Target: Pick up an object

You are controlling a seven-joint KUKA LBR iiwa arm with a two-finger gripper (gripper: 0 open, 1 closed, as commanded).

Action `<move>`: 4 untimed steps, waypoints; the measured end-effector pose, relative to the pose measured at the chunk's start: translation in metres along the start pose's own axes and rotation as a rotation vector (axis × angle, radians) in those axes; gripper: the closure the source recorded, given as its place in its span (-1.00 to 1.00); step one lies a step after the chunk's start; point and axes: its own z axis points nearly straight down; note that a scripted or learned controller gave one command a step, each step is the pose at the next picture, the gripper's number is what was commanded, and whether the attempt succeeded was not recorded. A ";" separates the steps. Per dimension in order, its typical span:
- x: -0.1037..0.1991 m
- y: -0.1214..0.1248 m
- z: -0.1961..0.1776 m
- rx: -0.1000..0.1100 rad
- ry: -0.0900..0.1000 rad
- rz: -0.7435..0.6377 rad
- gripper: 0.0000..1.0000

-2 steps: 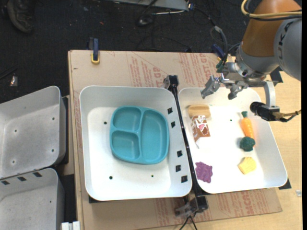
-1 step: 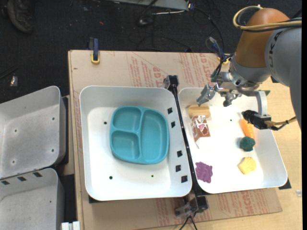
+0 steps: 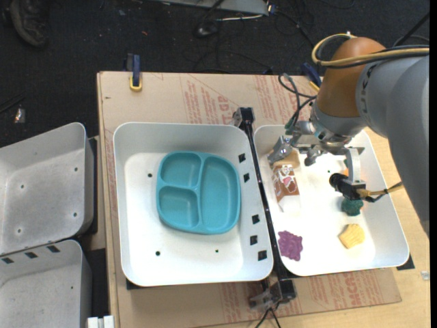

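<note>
— Nearest us, what are we seeing in the right bin (image 3: 389, 251)?

— We are seeing a purple lump (image 3: 290, 244) at seven o'clock, a yellow piece (image 3: 352, 236) at five, and a blurred green thing (image 3: 352, 206) beyond.

— And the packet (image 3: 287, 183)?

— It is lying at ten o'clock, its far end hiding under the gripper (image 3: 292, 150). The arm (image 3: 382, 80) is bending down from one o'clock; we are failing to tell whether the gripper is clasping anything.

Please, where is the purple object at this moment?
In the camera view, the purple object lies in the right bin, near its front left corner. It is below the brown packet and left of the yellow piece.
</note>
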 end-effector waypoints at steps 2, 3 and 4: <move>0.000 0.000 0.028 -0.002 0.000 0.002 1.00; -0.006 -0.001 -0.017 -0.008 -0.001 0.002 1.00; -0.001 -0.006 -0.064 -0.008 0.000 -0.002 1.00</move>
